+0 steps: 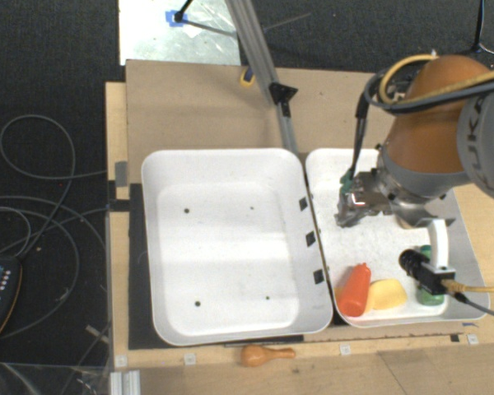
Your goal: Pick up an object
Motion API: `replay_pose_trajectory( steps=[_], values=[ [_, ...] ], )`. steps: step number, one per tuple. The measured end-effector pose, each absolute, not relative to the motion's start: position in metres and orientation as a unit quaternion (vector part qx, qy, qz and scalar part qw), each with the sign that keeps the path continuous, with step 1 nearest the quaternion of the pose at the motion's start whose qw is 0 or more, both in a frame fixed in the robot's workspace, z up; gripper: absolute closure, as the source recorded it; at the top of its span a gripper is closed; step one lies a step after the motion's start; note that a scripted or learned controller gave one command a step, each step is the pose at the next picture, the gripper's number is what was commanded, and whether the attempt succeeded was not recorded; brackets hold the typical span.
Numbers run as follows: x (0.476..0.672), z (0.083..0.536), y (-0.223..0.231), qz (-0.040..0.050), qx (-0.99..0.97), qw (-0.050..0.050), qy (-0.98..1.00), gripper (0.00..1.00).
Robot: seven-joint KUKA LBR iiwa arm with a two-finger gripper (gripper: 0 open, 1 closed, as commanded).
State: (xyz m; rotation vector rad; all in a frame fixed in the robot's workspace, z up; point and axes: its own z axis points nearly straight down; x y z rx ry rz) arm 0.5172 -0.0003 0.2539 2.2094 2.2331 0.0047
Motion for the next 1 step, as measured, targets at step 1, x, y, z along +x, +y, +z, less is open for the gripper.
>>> replay_pose_trajectory(
  steps=[1],
  values=[
    [0.5105, 0.2562, 0.0504, 0.0016, 0.703, 0.000, 0.711, 1.00]
  ],
)
